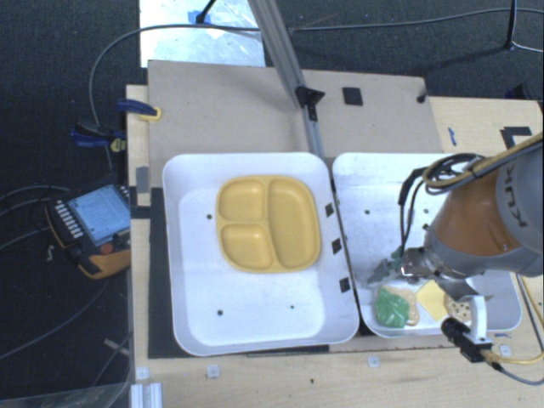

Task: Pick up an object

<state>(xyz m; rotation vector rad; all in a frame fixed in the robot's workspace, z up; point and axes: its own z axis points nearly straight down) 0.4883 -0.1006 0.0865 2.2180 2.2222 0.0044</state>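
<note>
Two shallow white bins side by side on the bench, seen from above at a slant: left bin [195, 313] carrying a yellow divided plate [269, 223] with three compartments, resting flat near the bin's upper middle; right bin [365, 202] crowded along its near edge under the arm [480, 219], grey with an orange band, reaching in from the right. Beneath the wrist, a small huddle of pickable things in the near corner of the right bin: a green object [392, 308], a pale yellow piece [432, 299] just beside it, and a small spotted round piece [460, 309] partly hidden by the arm. Gripper [393, 270] poised just above the green object, metal tips faintly visible; impossible to tell whether spread or pressed together, and nothing visibly caught in it. Risks from here, as a judgement: items packed touching one another against the bin wall, so a descent likely to nudge a neighbour or strike the rim; a soft-looking green object perhaps slipping or rolling out of the pinch; a grasp landing between two pieces and closing on neither.
</note>
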